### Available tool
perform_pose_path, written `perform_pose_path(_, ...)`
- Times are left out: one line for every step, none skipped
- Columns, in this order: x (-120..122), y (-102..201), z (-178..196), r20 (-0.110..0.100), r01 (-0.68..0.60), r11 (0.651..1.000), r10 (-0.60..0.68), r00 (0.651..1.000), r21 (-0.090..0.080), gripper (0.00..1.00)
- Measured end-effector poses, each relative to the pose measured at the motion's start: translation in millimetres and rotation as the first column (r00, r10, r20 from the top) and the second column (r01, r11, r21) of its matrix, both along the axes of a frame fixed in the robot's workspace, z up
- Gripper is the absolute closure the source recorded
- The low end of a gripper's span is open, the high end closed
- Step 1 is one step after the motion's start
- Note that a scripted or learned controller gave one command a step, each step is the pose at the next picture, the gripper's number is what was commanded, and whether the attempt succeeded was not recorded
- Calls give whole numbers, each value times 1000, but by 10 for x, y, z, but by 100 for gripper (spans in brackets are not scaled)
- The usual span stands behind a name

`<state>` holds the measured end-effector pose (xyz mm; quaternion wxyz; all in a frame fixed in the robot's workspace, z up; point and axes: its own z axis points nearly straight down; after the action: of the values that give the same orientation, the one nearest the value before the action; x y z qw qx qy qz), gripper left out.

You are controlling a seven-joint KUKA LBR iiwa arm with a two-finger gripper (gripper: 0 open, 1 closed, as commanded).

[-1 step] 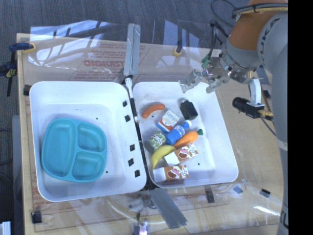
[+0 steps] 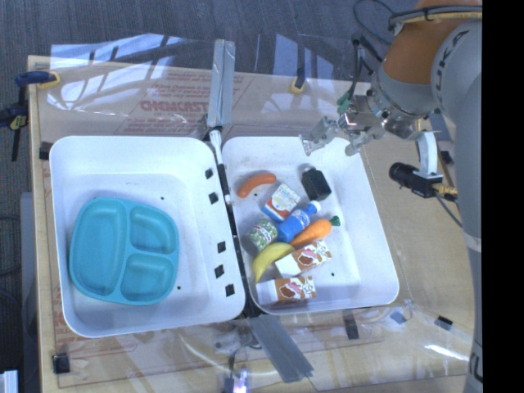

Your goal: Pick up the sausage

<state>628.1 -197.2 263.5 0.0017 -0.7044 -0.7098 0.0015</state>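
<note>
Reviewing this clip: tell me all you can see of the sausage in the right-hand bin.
The sausage is a short, slightly curved piece with rounded ends, orange-red and smooth, like plastic toy food. It lies flat on the floor of the right bin, near the bin's far left corner, running roughly left to right with its right end a bit farther from the camera. Its right end comes close to the small carton; whether they touch is unclear. The gripper is above the bin's far rim, apart from the sausage.

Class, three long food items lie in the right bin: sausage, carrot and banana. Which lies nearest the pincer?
The sausage, reddish-orange, at the bin's far left end, closest to the pincer. The carrot has a green tip and lies mid-bin; the yellow banana lies farther still.
</note>
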Motion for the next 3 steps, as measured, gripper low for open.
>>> perform_pose_path(92,372,-1547,1,-42,999,42,999,-1,0)
perform_pose_path(258,711,-1644,9,-170,985,170,985,-18,0)
perform_pose_path(261,778,-1562,7,-178,984,178,984,-9,100)
